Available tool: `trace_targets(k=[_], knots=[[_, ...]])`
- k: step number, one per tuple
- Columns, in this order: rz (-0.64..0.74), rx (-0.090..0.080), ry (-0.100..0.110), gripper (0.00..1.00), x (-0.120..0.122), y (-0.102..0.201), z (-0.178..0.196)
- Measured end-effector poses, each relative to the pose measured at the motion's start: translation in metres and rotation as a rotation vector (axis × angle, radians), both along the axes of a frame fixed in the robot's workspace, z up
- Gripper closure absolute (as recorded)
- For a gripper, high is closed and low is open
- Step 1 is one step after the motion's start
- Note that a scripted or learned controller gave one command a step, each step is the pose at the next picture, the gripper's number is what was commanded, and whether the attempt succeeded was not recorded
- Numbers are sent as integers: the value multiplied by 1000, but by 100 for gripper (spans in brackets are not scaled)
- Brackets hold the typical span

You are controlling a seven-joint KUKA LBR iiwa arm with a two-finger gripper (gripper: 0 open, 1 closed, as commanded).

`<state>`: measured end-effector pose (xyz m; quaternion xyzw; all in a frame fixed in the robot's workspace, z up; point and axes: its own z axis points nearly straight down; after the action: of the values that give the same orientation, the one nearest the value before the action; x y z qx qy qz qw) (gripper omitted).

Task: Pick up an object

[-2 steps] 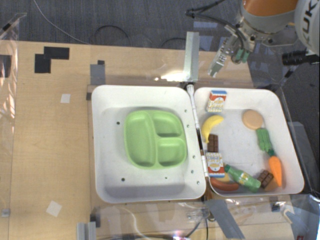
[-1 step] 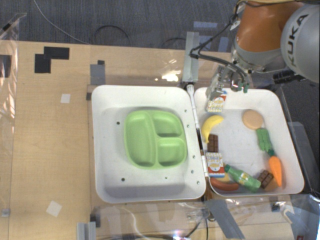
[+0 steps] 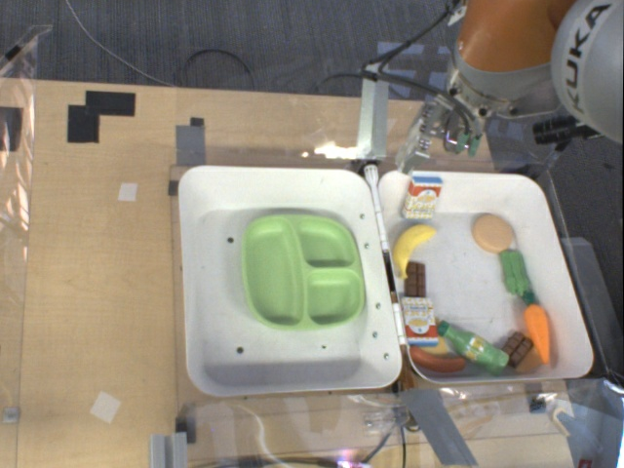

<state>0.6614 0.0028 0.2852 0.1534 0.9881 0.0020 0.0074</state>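
Gripper (image 3: 444,136) hangs above the far rim of the right bin (image 3: 556,213), nothing between its fingers; they look slightly parted. Candidates all sit in that bin: small carton (image 3: 423,197) nearest, just below the gripper, then banana (image 3: 411,246), chocolate bar (image 3: 415,280), round cookie (image 3: 493,232), carrot (image 3: 537,331), green bottle (image 3: 474,347). Left bin (image 3: 195,261) holds the green divided tray (image 3: 300,271). Carton looks the likely target: upright, near the wall, so tight clearance.
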Motion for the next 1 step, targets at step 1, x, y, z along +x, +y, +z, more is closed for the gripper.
trace_targets(k=[1], knots=[[178, -4, 6, 100, -38, -48, -15]])
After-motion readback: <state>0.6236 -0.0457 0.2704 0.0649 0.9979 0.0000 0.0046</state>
